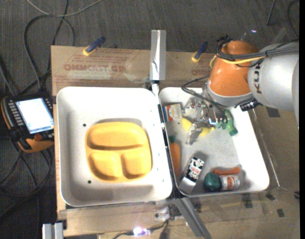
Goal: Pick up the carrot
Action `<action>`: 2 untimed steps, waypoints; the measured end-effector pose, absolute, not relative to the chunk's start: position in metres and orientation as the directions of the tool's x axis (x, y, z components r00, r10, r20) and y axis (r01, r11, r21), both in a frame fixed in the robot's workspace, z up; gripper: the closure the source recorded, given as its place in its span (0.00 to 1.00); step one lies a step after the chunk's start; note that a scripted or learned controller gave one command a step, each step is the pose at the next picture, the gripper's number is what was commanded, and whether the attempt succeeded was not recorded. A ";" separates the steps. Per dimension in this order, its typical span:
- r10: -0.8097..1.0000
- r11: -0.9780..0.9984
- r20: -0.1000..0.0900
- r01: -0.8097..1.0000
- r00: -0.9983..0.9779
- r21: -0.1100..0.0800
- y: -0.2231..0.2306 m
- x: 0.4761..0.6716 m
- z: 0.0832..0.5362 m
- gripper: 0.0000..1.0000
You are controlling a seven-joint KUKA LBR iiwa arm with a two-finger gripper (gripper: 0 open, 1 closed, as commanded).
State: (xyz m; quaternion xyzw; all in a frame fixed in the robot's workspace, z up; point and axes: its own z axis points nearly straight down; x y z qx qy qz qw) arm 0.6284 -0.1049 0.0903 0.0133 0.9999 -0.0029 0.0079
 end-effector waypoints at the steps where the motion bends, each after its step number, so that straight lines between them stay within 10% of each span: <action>1: -0.350 0.937 -0.008 -0.349 -0.937 -0.024 -0.113 0.657 0.091 0.00; 2: -0.294 0.956 -0.011 -0.294 -0.956 -0.010 -0.125 0.602 0.090 0.00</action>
